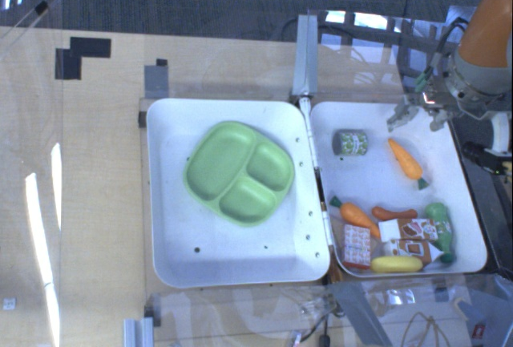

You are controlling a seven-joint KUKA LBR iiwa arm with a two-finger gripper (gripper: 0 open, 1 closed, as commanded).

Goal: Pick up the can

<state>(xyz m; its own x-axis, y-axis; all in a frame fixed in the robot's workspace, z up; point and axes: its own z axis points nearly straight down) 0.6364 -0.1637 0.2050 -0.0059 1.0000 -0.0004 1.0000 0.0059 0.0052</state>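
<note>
Can [350, 143]: on its side, far-left part of right bin [473, 209], left of and nearer than gripper [417, 117], apart from it. Gripper fingers spread, holding nothing. Same bin: carrots, boxes, banana. Left bin [172, 257]: green divided plate [239, 171].

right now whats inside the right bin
The right bin holds the can lying on its side, two toy carrots, a sausage, small food boxes, a banana and a green vegetable. Whatever lies under the pile is covered.
</note>
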